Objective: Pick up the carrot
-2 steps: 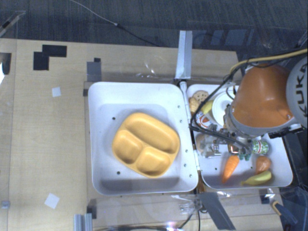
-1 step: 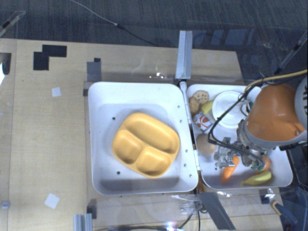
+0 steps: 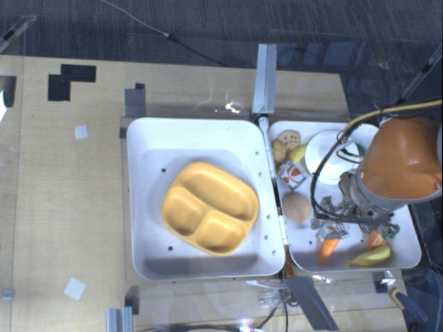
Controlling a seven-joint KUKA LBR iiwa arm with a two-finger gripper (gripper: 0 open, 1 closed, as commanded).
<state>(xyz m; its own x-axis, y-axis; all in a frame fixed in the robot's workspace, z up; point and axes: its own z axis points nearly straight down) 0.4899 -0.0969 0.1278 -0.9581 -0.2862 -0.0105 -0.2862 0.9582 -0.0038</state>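
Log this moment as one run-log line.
arm: over right bin | gripper: above carrot | carrot: lying in bin, near front | yellow tray: left bin

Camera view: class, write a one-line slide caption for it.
Arm's gripper poised above the carrot in the right bin; yellow divided plate in the left bin.

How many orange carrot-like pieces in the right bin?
2. One carrot lies near the bin's front edge, below the hand. A second orange piece sits to its right, beside the banana, partly covered by the arm. More may be hidden under the arm.
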